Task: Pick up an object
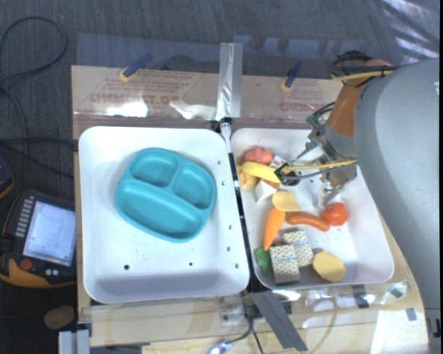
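Note:
The right bin (376,227) holds several toy foods: a pink piece (258,155), a banana (257,172), a pale yellow lemon (286,200), a carrot (273,227), a red tomato (337,213) with an orange-red pepper (306,220) beside it, a patterned box (290,254), a green piece (262,260) and a yellow potato (328,266). My gripper (327,189) hangs low over the upper right of this bin, just above the tomato and to the right of the lemon. I see nothing held in it.
A blue divided plate (166,192) lies in the left bin (103,271). The grey arm (406,161) covers the right bin's right side. A pendant (37,234) and cables lie on the floor to the left.

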Controlling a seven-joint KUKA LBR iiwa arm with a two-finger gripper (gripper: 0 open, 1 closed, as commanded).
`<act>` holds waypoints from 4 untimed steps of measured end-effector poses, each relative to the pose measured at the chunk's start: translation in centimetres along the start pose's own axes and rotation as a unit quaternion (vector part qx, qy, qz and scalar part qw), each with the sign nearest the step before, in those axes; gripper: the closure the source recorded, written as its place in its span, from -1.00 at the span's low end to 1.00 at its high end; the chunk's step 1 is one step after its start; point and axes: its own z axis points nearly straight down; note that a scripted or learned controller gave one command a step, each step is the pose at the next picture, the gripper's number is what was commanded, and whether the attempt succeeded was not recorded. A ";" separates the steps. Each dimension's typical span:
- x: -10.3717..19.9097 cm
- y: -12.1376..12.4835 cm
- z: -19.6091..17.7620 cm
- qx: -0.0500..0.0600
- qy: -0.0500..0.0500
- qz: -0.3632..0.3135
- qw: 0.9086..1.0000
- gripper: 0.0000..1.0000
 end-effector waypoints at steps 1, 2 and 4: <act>0.2 7.0 0.1 0.007 -0.005 0.096 0.995 -1.00; 0.6 8.0 0.0 0.018 -0.012 0.075 0.997 -1.00; 0.6 7.8 0.0 0.015 -0.011 0.093 0.996 -1.00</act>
